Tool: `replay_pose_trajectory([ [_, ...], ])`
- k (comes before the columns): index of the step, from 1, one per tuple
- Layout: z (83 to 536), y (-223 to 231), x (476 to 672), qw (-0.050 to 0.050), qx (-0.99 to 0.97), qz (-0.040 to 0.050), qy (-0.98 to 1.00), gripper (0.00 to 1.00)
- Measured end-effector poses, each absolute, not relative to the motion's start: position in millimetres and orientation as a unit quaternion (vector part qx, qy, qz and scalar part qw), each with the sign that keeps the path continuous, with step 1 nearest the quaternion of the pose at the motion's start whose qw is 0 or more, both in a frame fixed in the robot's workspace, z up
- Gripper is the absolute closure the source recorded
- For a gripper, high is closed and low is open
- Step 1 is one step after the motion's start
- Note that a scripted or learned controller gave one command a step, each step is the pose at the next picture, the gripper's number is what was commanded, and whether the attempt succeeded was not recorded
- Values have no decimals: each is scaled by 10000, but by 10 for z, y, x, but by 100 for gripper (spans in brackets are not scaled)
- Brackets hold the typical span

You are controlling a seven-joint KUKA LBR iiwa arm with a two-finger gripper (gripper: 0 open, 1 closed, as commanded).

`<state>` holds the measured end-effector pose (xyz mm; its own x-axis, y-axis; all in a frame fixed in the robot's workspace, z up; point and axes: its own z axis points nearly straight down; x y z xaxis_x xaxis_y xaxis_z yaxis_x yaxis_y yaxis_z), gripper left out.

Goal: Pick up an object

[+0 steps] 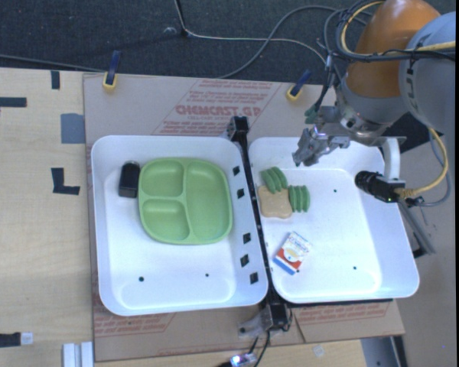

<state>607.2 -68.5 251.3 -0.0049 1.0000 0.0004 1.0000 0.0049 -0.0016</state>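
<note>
My gripper [309,150] hangs over the back edge of the right bin [367,281], above and to the right of the toys. Below it lie a green ridged toy [274,179], a second green ridged piece [299,197] and a tan bread-shaped piece [275,203], all touching. A small white packet with red and blue print [291,253] lies nearer the front of the same bin. The left bin [168,293] bears a green divided plate [186,200] and a small black block [128,179] beside its left rim.
A black divider strip with clips [249,205] runs between the bins. A black cylinder on the arm [373,183] juts over the right bin's right side. Yellow clamps [109,77] hold the cardboard base at the back. Cables trail behind.
</note>
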Motion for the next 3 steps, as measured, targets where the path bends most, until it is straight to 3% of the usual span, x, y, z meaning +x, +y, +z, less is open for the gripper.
replay_pose_trajectory([
  [3,2406,872,5525,13,-7044,5,-7098,100],
])
